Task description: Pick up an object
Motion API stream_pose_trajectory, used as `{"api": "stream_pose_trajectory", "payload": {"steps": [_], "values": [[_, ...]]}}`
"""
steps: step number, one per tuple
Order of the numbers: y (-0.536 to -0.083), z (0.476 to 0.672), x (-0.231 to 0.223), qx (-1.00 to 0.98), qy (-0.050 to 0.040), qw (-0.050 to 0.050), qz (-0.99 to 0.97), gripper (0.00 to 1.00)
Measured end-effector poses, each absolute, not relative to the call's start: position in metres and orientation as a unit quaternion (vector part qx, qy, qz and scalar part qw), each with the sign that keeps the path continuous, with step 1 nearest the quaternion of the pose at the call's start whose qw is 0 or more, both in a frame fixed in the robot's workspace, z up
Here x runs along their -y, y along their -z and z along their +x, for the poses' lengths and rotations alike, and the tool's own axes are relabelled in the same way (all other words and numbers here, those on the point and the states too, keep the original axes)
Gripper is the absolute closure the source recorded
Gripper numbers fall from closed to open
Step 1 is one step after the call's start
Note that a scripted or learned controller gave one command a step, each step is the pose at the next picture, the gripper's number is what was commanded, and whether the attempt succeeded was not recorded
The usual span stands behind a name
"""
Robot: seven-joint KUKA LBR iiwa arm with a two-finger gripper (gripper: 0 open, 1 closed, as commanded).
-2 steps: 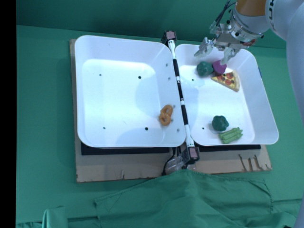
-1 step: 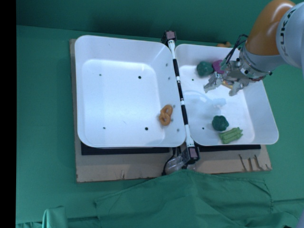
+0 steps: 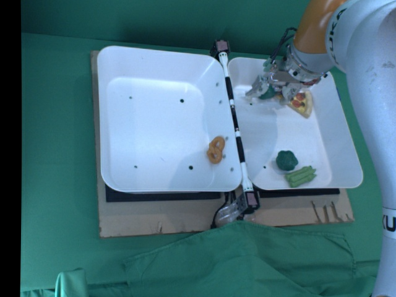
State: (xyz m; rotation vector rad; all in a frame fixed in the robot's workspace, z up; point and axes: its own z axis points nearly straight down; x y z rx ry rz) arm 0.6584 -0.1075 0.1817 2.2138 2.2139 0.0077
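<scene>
gripper (image 3: 267, 91): upper right of frame, low in right bin (image 3: 346, 166)
fingers: maybe shut on a green item (image 3: 268, 94), cannot tell
pizza (image 3: 301, 103): beside gripper
broccoli (image 3: 286, 160), beans (image 3: 301, 176): lower right
progress: no lift confirmed

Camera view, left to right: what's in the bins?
Pretzel in the left bin → gripper above the right bin → dark green broccoli → green bean bundle. The pizza slice overlaps those in x, so it is left out.
</scene>
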Motion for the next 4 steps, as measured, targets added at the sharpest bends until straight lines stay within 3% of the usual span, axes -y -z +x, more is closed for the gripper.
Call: {"api": "stream_pose_trajectory", "payload": {"steps": [1,2,3,4], "values": [[-0.2,0.659,0.11,-0.705,-0.0053,0.01,0.709,1.0],[-0.311,0.659,0.105,-0.707,-0.0052,0.008,0.707,1.0],[-0.363,0.679,0.126,-0.706,-0.0033,0.006,0.708,1.0],[-0.36,0.678,0.125,-0.706,-0.001,0.003,0.708,0.0]]}}
